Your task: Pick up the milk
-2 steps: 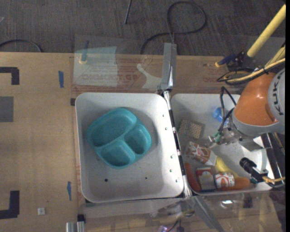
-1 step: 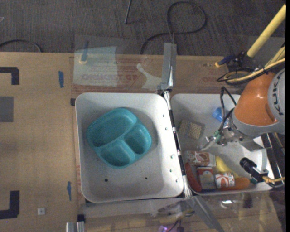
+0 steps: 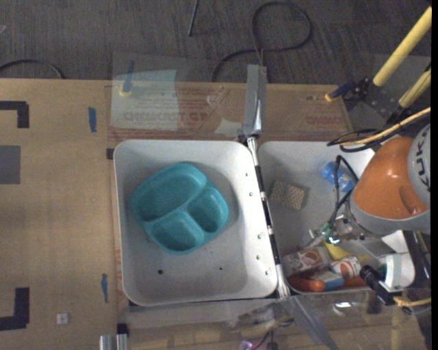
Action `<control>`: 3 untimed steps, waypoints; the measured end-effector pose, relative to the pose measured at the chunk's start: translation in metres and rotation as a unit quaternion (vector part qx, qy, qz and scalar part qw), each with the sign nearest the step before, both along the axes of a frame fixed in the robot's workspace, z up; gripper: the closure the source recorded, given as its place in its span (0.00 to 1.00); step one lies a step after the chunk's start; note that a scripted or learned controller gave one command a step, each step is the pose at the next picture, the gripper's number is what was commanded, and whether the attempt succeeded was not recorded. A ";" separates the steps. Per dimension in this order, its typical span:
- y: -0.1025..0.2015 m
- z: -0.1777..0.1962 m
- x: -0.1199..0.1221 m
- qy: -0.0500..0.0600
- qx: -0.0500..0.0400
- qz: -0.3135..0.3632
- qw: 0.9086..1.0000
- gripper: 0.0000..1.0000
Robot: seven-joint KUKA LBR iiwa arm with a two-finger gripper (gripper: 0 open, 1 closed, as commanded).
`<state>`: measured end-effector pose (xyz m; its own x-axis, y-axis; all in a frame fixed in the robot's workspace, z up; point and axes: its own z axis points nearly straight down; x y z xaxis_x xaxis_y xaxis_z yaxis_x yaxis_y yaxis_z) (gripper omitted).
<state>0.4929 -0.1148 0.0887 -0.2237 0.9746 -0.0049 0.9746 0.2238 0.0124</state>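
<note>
- Tan bench (image 3: 55, 205) under a slanted overhead view, with grey carpet and loops of black cable (image 3: 280, 20) beyond its far edge.
- On the bench's left edge, black tape marks (image 3: 17, 113); farther in, short strips of blue tape (image 3: 92, 119).
- Against the far edge of the bench, a clear plastic sheet (image 3: 164, 102) lying flat, just behind the left bin.
- Left bin (image 3: 130, 273): white and shallow, with a teal divided plate (image 3: 180, 206) lying flat near its middle, turned at an angle to the bin's walls.
- Right bin (image 3: 294, 160): white, set against the left bin's right wall.
- Toward the far left corner of the right bin, a tan waffle-textured square (image 3: 288, 196), well apart from the rest.
- Near the far right of that bin, a small blue thing (image 3: 335, 174), partly hidden by the arm.
- Along the near edge of the right bin, a tight clutter: the milk (image 3: 306, 260), a small pale carton on its side, close to the bin's left wall.
- Just beside the carton on the right, a yellow piece (image 3: 337, 251) and a white bottle with an orange band (image 3: 345, 266); below it, against the near wall, a red-orange item (image 3: 311, 282) touching the carton.
- Grey arm (image 3: 387, 188) with its orange band, reaching in from the right over the right bin.
- Gripper (image 3: 333, 238) low over the clutter, just beside the yellow piece and up and to the right of the milk.
- Cannot tell how far open the gripper is; nothing seen in its grasp, and the milk lying in the bin.
</note>
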 end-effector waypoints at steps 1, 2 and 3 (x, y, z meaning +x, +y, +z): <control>-0.007 0.011 0.001 -0.004 -0.002 -0.006 1.000 1.00; 0.044 0.102 0.071 0.006 0.001 -0.135 0.991 1.00; 0.020 0.216 0.143 0.005 0.001 -0.050 0.999 1.00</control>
